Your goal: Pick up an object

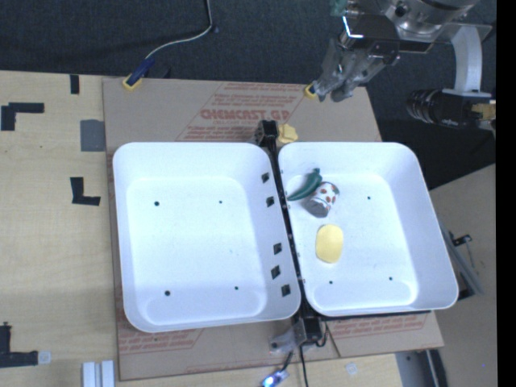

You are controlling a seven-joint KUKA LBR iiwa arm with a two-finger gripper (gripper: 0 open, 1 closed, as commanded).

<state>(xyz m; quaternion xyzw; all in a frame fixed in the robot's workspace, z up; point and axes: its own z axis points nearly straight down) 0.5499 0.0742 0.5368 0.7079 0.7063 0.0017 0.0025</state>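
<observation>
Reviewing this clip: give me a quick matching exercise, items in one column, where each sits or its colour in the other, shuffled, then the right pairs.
Items:
1. yellow object
2. green object
3. gripper
4. left bin

Descriptions:
A. raised above the bench, beyond the bins' far edge
B. nearest the camera of the things in the right bin
C. on the side away from the arm
D. curved, near the divider between the bins

Pairs: 1-B, 2-D, 3-A, 4-C
</observation>
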